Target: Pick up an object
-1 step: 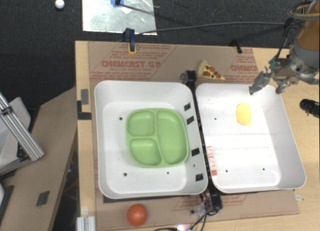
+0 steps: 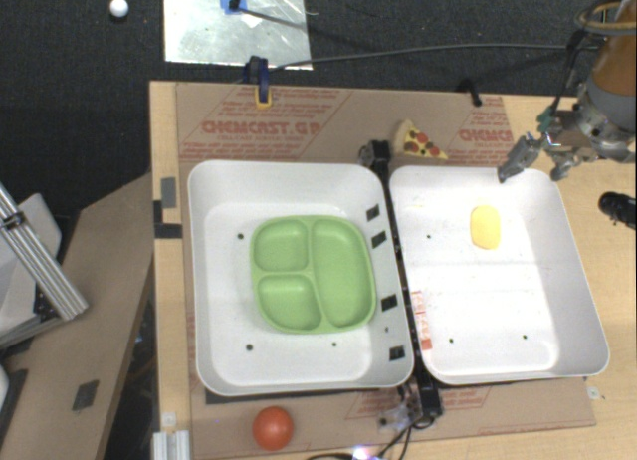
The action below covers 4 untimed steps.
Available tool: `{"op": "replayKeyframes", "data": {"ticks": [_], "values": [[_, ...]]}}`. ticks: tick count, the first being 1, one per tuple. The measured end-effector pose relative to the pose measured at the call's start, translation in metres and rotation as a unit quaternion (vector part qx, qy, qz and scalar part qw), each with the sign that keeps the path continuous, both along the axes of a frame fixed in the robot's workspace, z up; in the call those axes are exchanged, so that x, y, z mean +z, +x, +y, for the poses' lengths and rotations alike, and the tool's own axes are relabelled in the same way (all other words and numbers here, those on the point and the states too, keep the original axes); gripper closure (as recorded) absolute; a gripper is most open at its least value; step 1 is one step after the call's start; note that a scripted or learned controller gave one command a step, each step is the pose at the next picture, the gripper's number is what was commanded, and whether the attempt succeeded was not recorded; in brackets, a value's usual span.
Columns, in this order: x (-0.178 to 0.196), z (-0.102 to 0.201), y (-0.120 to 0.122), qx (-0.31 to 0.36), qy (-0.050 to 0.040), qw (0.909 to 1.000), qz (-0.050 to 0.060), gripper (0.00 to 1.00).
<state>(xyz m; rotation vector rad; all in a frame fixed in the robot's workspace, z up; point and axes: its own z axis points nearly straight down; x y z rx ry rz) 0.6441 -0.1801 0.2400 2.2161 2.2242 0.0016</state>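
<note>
- Left bin (image 2: 214, 199): holds a green tray (image 2: 312, 273) with three compartments, set near the middle.
- Right bin (image 2: 557, 348): bare white floor on every side of the yellow object (image 2: 485, 227), widest toward the near rim.
- Yellow object: a smooth oval lump lying flat in the far half of the right bin, apart from all walls.
- Gripper (image 2: 533, 157): above the right bin's far right corner, fingers spread with nothing between them, well apart from the yellow object.
- Pizza toy (image 2: 419, 141): on the board just beyond the bins.
- Red ball (image 2: 272, 427): outside the left bin's near rim.
</note>
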Motion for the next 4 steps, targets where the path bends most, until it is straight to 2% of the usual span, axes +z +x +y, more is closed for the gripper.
{"op": "replayKeyframes", "data": {"ticks": [1,3,4], "values": [[-0.041,-0.001,0.0,-0.001,0.0,1.0,0.001,0.0],[-0.155,-0.003,0.001,0.0,0.0003,1.0,0.002,0.0],[-0.14,-0.003,0.003,0.0,-0.0004,1.0,-0.002,1.0]]}}
